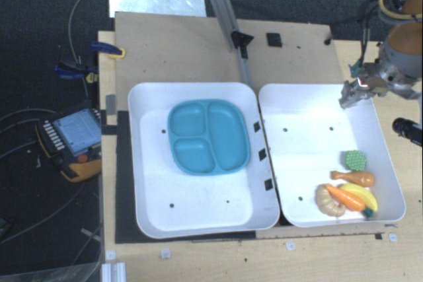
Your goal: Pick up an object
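Camera view: The gripper (350,97) hovers over the right bin (310,142) at about 1 o'clock of that bin, near its far right wall. Whether the fingers are apart or together cannot be told at this resolution. Nothing is seen between them.

The candidate objects lie clustered at about 5 o'clock of the right bin, well apart from the gripper: a green block (355,159), a drumstick (353,177), a carrot (345,197), a banana (362,197) and a tan bread piece (327,201). The carrot's long axis runs from 10 o'clock to 4 o'clock, lying across the bread piece and touching the banana.

The left bin (152,208) holds a blue divided plate (209,136).

Task progress: judged as early. No object is grasped or lifted; approach, descent, closure and lift all remain.
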Controlling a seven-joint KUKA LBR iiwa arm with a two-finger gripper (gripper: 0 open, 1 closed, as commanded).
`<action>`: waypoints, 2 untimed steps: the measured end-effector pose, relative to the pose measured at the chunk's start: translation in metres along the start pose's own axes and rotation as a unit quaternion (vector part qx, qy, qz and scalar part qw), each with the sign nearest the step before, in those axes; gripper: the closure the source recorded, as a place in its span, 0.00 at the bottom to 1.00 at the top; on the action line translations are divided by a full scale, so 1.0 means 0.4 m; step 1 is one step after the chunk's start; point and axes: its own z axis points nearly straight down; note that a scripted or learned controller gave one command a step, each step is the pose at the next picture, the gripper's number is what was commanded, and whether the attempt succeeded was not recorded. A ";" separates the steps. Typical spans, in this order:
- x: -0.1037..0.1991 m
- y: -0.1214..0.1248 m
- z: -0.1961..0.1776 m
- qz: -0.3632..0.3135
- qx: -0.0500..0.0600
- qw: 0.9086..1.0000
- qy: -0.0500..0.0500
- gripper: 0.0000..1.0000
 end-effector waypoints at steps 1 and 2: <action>0.145 -0.009 0.003 -0.002 0.001 1.000 0.001 1.00; 0.293 0.019 -0.013 -0.003 0.000 1.000 0.002 1.00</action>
